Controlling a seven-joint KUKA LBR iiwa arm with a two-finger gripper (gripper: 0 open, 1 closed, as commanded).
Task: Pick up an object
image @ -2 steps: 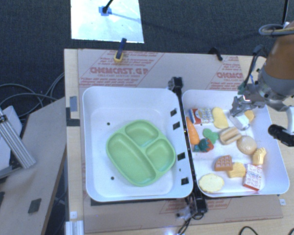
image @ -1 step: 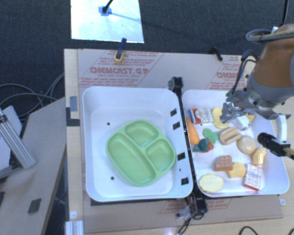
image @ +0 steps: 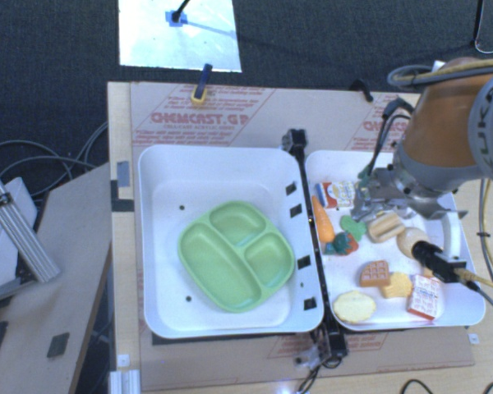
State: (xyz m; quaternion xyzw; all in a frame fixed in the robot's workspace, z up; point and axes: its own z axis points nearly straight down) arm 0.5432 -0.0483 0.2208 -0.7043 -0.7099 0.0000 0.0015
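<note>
My gripper (image: 368, 209) hangs low over the right bin (image: 468, 306), near its back middle. Just beneath and beside it lie a tan bread roll (image: 384, 227) and a small green piece (image: 351, 225). Left of these are an orange carrot (image: 321, 222) and a red and green toy (image: 342, 243). A red and white packet (image: 340, 193) lies behind the gripper. Toward the front sit a brown waffle (image: 375, 272), a yellow block (image: 398, 285), a pale round disc (image: 355, 307) and another red and white packet (image: 425, 296). A round bun (image: 410, 240) is partly hidden by the arm.
The left bin (image: 168, 171) holds a green divided plate (image: 236, 255). A black divider (image: 308, 236) runs between the two bins. The arm's grey and orange body (image: 452, 130) covers the right bin's back right corner.
</note>
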